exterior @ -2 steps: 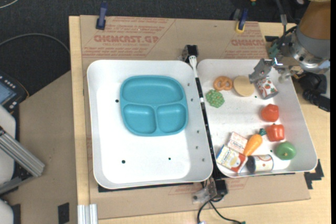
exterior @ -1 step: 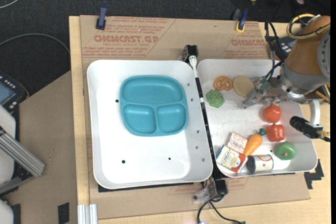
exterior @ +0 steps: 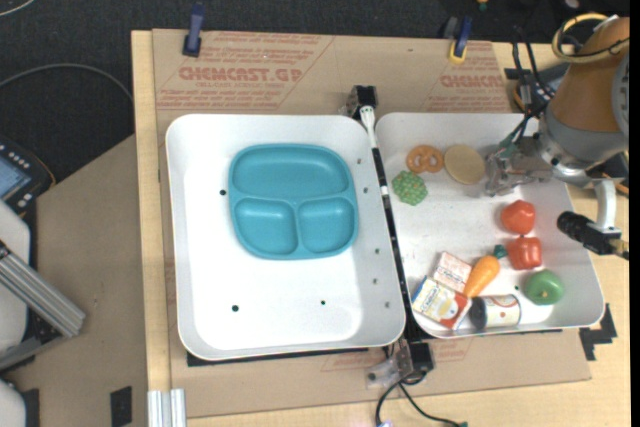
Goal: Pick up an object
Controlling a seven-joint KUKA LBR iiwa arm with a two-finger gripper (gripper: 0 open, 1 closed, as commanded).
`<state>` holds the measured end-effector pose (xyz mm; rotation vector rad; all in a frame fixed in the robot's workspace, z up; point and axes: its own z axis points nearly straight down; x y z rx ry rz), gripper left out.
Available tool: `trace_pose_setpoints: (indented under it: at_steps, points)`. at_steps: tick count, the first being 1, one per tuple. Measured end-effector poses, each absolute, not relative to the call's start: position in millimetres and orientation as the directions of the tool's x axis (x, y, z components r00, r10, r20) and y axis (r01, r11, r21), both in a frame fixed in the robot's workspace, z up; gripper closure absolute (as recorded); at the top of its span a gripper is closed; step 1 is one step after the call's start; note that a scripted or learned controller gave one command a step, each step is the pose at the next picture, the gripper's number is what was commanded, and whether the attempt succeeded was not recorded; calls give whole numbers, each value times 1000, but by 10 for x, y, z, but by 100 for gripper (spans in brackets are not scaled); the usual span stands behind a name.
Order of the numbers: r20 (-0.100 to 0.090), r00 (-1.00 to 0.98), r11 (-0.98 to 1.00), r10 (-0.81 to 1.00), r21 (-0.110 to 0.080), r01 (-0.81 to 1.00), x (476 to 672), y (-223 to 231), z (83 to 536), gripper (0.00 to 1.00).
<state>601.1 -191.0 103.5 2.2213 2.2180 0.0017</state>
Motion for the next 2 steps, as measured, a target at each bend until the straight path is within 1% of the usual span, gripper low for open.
trace_pose_setpoints:
  at_steps: [1,2]
  points:
    - [2,5,-5,1000,-7,1000,5332,-2259,837,100]
    - [-2,-1,1,1000,3,1000,5559,-2239,849,100]
